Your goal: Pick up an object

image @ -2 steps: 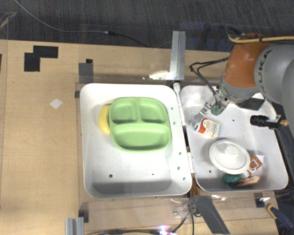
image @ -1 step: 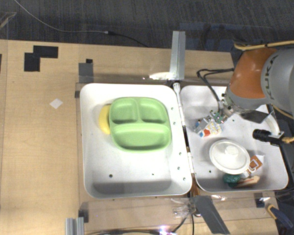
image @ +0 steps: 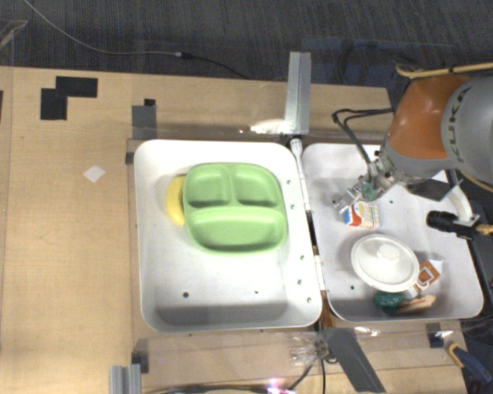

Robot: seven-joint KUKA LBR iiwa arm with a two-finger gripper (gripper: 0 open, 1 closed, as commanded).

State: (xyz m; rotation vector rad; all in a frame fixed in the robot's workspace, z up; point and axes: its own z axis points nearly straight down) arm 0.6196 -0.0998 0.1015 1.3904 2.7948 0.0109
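Camera view. Right bin [image: 452, 245]: gripper [image: 368, 189] low near its upper left part, just above a small white and orange carton [image: 361, 214]; gripper state cannot be told. White bowl [image: 384, 262] below the carton. Brown packet [image: 428, 275] right of the bowl. Teal item [image: 388, 303] and tan item [image: 417, 304] beneath the bowl. Left bin [image: 160, 245]: green divided plate [image: 232, 206], yellow object [image: 174, 201] at its left edge.

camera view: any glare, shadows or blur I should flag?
Camera view: glare on the metal post behind the bins; soft shadow along the left bin near wall; the green tray is evenly lit; small items by the gripper and beside the white bowl are too soft to identify.
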